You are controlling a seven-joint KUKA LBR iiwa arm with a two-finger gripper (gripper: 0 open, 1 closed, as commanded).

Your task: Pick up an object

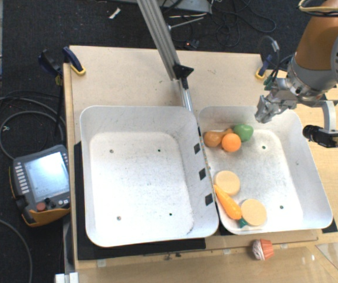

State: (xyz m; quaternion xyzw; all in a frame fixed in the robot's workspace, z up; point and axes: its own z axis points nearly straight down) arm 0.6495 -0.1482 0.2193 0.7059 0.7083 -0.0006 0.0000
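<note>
Orange ball [231,142] lies in the right bin [298,175]; the end effector [264,114] hovers nearby, its state unclear.

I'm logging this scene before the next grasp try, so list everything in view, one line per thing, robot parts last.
Bins: 2, white, side by side on the bench; left bin, right bin.
Green toy fruit: 1, green, right bin, far end.
Orange ball: 1, orange, right bin, touching the green one.
Brown toy: 1, orange-brown, right bin, against its left wall.
Pale discs: 2, cream; one mid-bin, one at the near edge.
Toy carrot: 1, orange, between the discs.
Pink object: 1, pink, on the bench in front of the right bin.
Pendant: 1, grey and orange, floor at left.
Clamps: 2, bench's far corners.
Arm: 1, grey and orange, at right.
Tool: 1, grey, above the right bin's far end.
</note>
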